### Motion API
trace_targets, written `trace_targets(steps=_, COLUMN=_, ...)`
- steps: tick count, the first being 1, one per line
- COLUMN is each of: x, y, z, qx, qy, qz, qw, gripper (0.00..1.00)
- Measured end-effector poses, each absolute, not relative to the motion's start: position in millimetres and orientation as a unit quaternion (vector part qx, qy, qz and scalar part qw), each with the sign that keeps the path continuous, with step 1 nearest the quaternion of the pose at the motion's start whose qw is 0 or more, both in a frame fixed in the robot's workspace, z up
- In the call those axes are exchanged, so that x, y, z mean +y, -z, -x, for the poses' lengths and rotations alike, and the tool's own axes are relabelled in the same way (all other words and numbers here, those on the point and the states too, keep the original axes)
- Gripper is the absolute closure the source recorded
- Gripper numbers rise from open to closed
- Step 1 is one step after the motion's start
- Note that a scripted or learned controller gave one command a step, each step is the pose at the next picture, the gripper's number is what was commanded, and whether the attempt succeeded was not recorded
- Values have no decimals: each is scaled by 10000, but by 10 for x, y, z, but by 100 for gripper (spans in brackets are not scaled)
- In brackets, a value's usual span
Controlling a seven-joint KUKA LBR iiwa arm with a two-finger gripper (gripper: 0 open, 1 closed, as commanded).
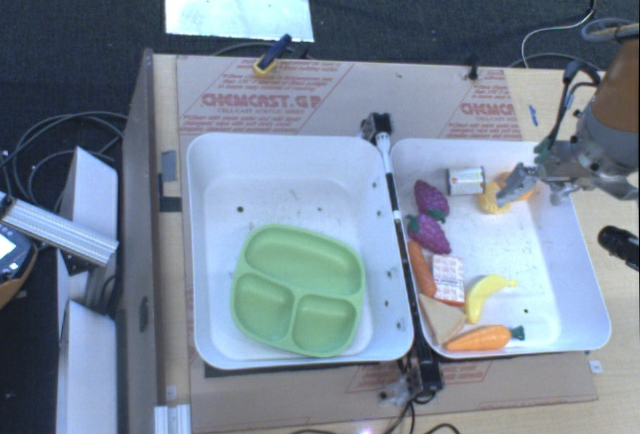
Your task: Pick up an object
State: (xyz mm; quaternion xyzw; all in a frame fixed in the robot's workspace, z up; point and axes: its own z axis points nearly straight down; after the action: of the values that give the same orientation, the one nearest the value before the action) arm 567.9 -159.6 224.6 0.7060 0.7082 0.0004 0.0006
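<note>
Dark carpet surrounds a bench [300,87] topped with printed cardboard, where two shallow white bins sit side by side. Largest on show, the left bin [215,222] carries a green divided plate [298,290] in its near half. Beside it, the right bin [575,272] holds a scatter of toy food: an orange carrot [483,338] against the near wall, a yellow banana [487,292] just above it, a red-and-white packet [448,278], a second carrot [421,268] along the divider, two purple pieces [431,215] and a small silver can [465,181] near the far wall. From the right, the grey arm [610,137] with its orange band reaches over the bin's far right corner, its gripper [518,186] low above a small yellow object [492,201]. Whether the jaws are wide, narrow or closed on anything cannot be told at this angle.
</note>
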Motion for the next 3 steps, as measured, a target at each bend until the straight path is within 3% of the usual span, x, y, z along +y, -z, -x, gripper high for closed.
trace_targets(steps=1, x=-1145, y=-1411, z=-6056, qx=7085, qy=0, qz=-7057, qw=-4, gripper=0)
trace_targets(steps=2, x=-910, y=-782, z=-6562, qx=7013, qy=202, qz=-7122, qw=-222, gripper=0)
trace_targets(steps=3, x=-912, y=-878, z=-6554, qx=7029, qy=219, qz=-7106, qw=-240, gripper=100)
